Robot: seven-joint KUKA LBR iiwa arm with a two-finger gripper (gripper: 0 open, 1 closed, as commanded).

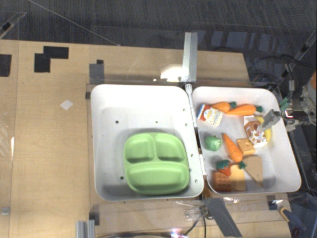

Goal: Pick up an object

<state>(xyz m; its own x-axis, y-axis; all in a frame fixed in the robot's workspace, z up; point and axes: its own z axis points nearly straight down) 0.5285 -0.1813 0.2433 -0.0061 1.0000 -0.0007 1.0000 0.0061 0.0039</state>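
Over by the right bin's [292, 175] edge: gripper [271, 117] state hard to tell; carrot [232, 148] looks light, stiff, slick — grab mid-body.

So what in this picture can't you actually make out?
- Arm: cut off by the camera view's right edge, blurred.
- Small carton: label print too small to read.
- Yellow item: mostly hidden under the white packet.
- Toys near the brown wedge: overlapping, shapes unclear.
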